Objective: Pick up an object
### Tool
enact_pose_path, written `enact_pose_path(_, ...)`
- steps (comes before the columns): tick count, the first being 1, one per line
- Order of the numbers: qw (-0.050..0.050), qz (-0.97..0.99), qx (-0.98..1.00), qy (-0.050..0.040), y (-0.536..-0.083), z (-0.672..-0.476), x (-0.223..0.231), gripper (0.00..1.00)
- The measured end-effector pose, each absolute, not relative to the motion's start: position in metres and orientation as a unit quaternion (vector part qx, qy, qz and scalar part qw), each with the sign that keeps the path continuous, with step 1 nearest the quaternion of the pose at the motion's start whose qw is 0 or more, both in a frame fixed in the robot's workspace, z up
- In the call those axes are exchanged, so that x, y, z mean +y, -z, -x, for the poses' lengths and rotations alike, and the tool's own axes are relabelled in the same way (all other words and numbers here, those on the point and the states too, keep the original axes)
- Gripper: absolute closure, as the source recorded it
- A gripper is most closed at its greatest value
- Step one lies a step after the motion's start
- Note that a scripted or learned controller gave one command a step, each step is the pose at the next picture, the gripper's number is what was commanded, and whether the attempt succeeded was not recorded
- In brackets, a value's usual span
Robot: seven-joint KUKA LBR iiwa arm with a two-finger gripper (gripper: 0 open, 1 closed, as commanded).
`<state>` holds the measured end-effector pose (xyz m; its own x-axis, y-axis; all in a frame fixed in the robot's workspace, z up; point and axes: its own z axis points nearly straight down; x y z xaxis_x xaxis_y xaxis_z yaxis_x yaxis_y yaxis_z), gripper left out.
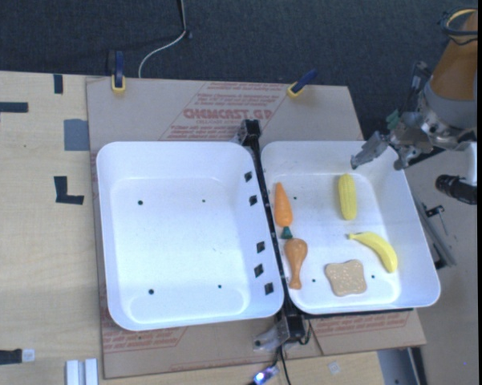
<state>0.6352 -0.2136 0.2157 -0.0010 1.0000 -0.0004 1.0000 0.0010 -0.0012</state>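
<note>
The gripper (378, 156) hung above the upper right rim of the right bin (409, 215), its two fingers spread apart and holding nothing; the left bin (112, 215) sat alongside. Inside the right bin lay a carrot (282, 207), a corn cob (347, 196), a banana (377, 249), a slice of bread (346, 277) and a chicken drumstick (294, 261); the corn cob lay nearest the gripper, below and left of it.

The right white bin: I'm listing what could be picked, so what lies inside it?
Inside the right white bin: an orange carrot, a chicken drumstick, a corn cob, a yellow banana, a bread slice. Nothing looks covered.
</note>
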Motion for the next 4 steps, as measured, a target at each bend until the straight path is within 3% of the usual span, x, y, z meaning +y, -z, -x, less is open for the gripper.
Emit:
enact_pose_path(1, 0.003, 0.706, -0.708, -0.0019, -0.078, -0.582, -0.148, 0.00)
enact_pose_path(2, -0.004, 0.704, -0.711, 0.0038, -0.191, -0.644, -0.062, 0.00)
enact_pose_path(3, 0.001, 0.709, -0.705, -0.0020, -0.202, -0.568, -0.112, 0.00)
enact_pose_path(4, 0.003, 0.706, -0.708, -0.0017, -0.189, -0.519, -0.060, 0.00)
